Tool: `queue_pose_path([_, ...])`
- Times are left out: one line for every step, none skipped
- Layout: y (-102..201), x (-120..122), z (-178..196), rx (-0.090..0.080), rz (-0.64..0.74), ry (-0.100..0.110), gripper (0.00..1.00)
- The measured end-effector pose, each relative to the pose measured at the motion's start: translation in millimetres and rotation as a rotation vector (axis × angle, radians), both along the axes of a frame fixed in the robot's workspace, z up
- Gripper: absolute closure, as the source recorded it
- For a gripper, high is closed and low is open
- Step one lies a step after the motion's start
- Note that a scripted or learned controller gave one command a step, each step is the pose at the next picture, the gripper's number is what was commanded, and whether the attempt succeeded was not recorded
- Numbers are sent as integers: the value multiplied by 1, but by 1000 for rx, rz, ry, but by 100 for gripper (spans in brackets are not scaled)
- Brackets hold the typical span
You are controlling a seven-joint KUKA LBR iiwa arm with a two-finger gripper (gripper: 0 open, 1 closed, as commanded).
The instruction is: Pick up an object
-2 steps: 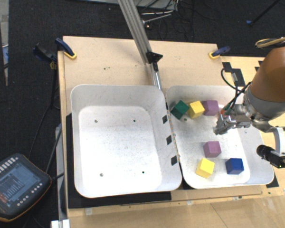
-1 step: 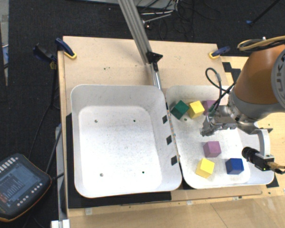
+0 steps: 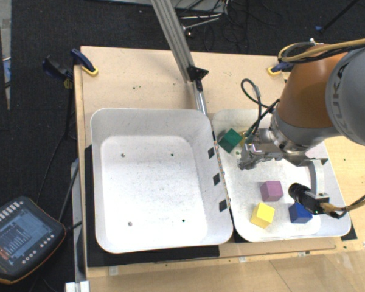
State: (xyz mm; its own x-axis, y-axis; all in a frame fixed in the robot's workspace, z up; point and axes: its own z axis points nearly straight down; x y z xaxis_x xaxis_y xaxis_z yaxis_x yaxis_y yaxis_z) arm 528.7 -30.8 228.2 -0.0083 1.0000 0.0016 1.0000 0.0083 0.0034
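Nearest the camera, along the near wall of the right bin (image 3: pixel 280 239), lie three cubes in a loose cluster: a yellow cube (image 3: pixel 263 215) toward the divide between bins, a blue cube (image 3: pixel 300 213) toward the right, and a purple cube (image 3: pixel 271 191) just behind and between them. All three sit apart from one another and rest flat on the bin floor. A fourth item, a green cube (image 3: pixel 230 140), lies at the far left corner of the same bin, close to the wall. The left bin (image 3: pixel 103 126) carries no candidate object.

The end effector (image 3: pixel 250 157) is positioned over the right bin, just to the right of the green cube and behind the purple one. Its mechanism is dark and cluttered with cabling; whether it is open or closed, and whether it has hold of anything, cannot be determined from this view. No cube is seen gripped.

Assessment: the step in hand appears to be approach and selection. The green cube is closest to the tool, yet its position against the corner wall would likely hinder a clean straddle. The purple cube, standing in open floor, looks the sounder choice. Recommended practice: centre directly above the chosen cube, align with its flat faces, descend vertically, close, then lift straight.
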Motion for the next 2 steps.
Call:
queue_pose_path([55, 6, -9, 0, 0, 4, 100])
queue_pose_path([118, 11, 3, 1, 1, 2, 100])
